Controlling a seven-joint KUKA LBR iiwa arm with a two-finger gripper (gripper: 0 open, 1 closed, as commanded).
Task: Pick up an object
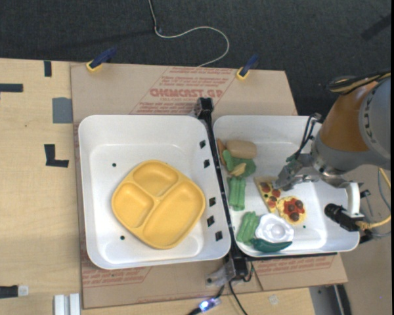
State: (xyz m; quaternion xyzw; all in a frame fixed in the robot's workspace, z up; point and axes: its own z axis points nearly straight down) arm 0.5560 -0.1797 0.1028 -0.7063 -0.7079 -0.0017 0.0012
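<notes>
The right bin (315,126) holds several toy foods. A pizza slice (285,205) with red toppings lies near its middle. To the left are a brown bread roll (241,149), a green and yellow piece (236,167) and a green stalk (237,193). At the front lie a green pod (247,227), a white lump (274,228) and a dark green piece (270,245). My gripper (284,180) is low in this bin, right over the pizza slice's upper left tip. The grey arm with its orange band (345,120) comes in from the right.
A yellow divided plate (159,203) lies in the left bin (92,133). A black divider (213,169) separates the two bins. A black fitting (341,216) sticks out of the arm over the right bin's front right corner.
</notes>
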